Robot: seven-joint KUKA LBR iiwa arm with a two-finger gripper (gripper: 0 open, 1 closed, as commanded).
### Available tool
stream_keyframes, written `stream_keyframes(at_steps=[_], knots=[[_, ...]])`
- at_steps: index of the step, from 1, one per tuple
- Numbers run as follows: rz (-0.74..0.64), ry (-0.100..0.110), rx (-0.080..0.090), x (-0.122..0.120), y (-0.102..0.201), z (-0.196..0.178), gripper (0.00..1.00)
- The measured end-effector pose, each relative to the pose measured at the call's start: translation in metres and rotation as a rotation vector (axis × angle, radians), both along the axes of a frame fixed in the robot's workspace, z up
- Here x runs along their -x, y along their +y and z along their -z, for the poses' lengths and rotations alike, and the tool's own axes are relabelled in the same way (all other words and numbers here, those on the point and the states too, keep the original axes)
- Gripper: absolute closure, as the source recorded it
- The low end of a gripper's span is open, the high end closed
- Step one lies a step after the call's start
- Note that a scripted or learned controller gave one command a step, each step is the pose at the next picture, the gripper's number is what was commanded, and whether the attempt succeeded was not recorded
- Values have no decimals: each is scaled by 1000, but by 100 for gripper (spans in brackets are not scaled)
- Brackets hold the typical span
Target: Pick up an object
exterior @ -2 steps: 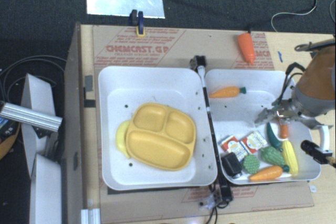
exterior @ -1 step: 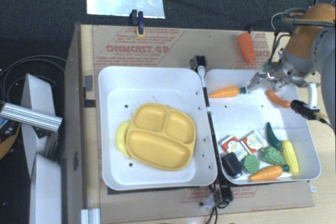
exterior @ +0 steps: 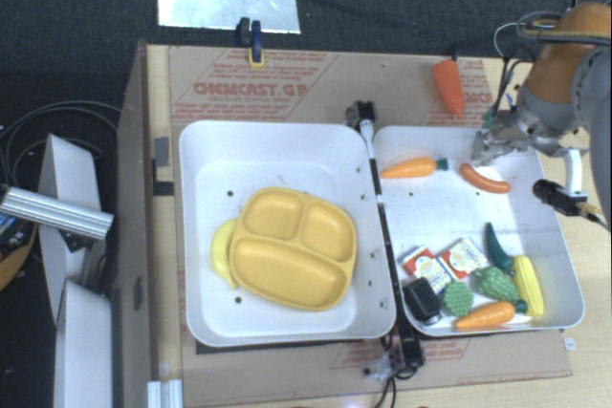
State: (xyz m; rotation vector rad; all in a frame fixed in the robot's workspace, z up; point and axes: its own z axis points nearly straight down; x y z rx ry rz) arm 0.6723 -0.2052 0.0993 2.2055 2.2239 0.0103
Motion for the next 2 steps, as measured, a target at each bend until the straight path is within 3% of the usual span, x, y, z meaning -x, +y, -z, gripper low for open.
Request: stream_keyframes(at_steps=[1,2], knots=[[6,9,-1,32,-1,14,100],[4,7,-1,13,-1,14,100]])
